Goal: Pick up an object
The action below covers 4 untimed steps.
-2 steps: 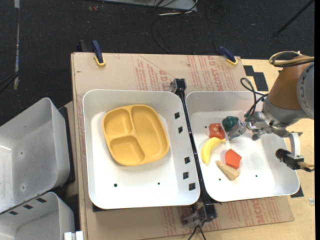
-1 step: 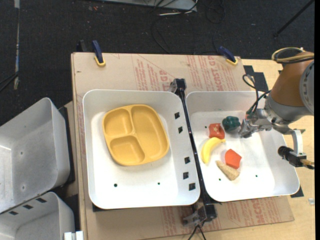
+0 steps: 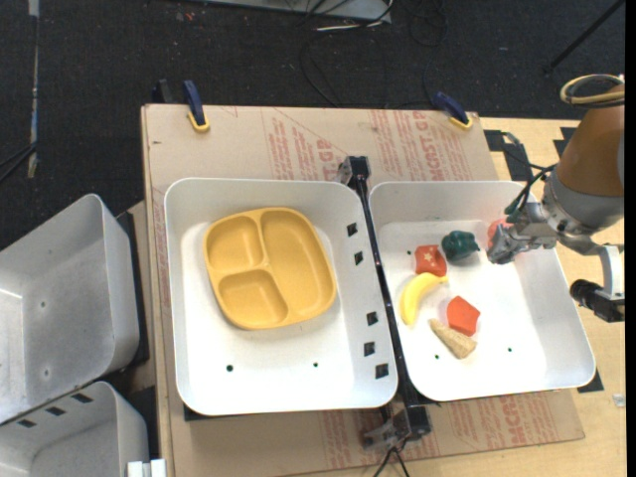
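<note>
The gripper (image 3: 500, 243) hangs low in the right bin (image 3: 556, 306), just right of the dark green object (image 3: 460, 244); whether it is spread or pinching, I cannot tell. Descending here risks clipping that object's edge and nudging it toward the red piece (image 3: 430, 259).

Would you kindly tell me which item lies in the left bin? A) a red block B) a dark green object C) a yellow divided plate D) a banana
C: the yellow divided plate sits alone in the left bin, while the banana, the dark green object and the red block all lie in the right bin.
</note>
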{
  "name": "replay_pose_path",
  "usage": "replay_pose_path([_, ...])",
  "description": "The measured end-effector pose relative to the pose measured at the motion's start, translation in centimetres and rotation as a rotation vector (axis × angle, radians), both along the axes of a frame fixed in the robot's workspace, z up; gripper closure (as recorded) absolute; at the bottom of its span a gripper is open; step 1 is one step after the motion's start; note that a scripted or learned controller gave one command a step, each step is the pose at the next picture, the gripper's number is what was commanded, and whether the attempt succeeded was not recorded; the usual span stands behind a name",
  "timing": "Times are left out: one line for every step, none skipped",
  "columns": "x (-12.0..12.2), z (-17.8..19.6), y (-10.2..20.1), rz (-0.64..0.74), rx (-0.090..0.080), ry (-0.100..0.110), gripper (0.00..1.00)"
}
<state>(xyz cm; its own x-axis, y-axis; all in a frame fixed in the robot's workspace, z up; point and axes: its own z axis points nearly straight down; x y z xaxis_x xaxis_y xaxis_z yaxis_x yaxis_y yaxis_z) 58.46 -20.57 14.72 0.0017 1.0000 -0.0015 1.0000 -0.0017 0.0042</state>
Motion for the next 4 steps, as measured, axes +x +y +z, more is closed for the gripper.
replay_pose_path([0.9, 5.5, 0.7, 0.006, -0.001, -0.003, 1.0])
replay_pose_path([1.0, 7.8, 0.7, 0.005, 0.0, 0.0, 1.0])
replay_pose_path([-0.4, 7.4, 5.5, 0.007, 0.002, 0.006, 1.0])
replay_pose_path([-0.2, 6.8, 10.5, 0.008, 0.003, 0.006, 1.0])
